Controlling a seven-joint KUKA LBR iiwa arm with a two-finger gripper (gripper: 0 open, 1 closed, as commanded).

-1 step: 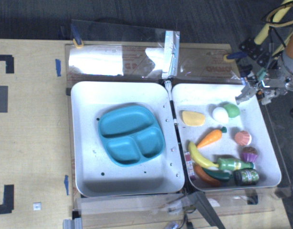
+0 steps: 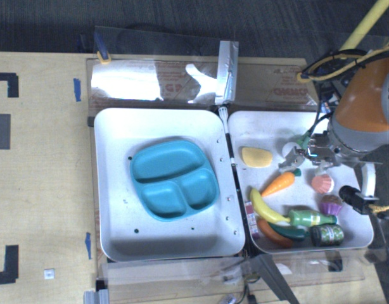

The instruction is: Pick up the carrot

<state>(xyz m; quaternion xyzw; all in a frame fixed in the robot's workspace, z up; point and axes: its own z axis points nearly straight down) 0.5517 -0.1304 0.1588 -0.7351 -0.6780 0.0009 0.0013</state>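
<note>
here, carrot [image 2: 279, 183] lying diagonally, tip lower left, green top upper right

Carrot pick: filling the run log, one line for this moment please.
carrot: lying in right bin | gripper: just above it, no grasp visible | left bin: blue tray

A pale wooden bench [image 2: 42, 189] carries two shallow white bins side by side: the left bin [image 2: 112, 227] and the right bin [image 2: 258, 128], rims touching.

the grey arm [image 2: 365, 116] is extended in from the right; its gripper [image 2: 294, 161] is lowered over the right bin's [image 2: 365, 236] middle.
</note>
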